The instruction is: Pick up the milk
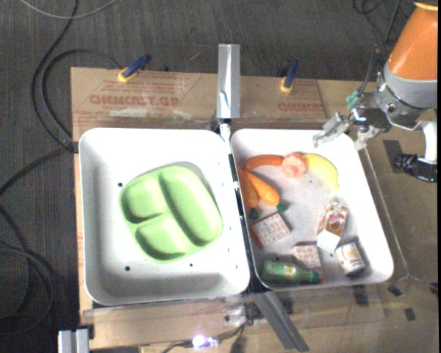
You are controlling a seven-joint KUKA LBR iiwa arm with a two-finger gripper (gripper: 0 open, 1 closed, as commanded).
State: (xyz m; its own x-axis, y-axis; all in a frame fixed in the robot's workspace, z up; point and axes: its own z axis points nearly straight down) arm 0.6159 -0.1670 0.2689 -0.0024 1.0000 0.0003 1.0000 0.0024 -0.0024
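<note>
One arm | end effector [343, 127] above right bin's [375, 197] far rim

Brown counter [169, 98] with faint red lettering along the far edge, set on dark carpet strewn with cables. Carrying two shallow white bins side by side and touching: left bin [103, 153], right bin [375, 219], with an upright metal bar [228, 79] rising at the far end of the seam between them. Pinned at the far edge by two clamps with yellow and blue handles, one [134, 68] toward the left, the other [288, 76] toward the right.
</note>
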